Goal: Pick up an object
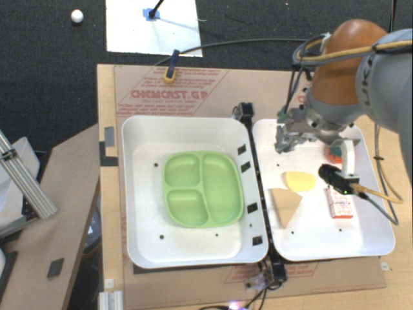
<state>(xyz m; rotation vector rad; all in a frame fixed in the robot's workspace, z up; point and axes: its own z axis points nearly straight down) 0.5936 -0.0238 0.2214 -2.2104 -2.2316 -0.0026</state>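
yellow disc (300,181) touching tan wedge (286,205) in right bin (364,237), pincer (284,142) near, opening cannot be told

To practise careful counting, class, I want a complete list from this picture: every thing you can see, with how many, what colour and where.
left bin: 1, white, on the cardboard.
right bin: 1, white, beside the left bin.
plate: 1, green, three compartments, in the left bin.
slice: 1, yellow, round, middle of the right bin.
wedge: 1, tan, right bin, next to the slice on its near side.
box: 1, red and white, right bin, right side.
small item: 1, orange, right bin, partly hidden under the arm.
cardboard: 1, brown, under both bins.
paper: 1, white, on the dark floor beyond.
ball: 1, white, dark floor, far left.
arm: 1, grey with orange band, from the right.
gripper: 1, over the right bin's far left part.
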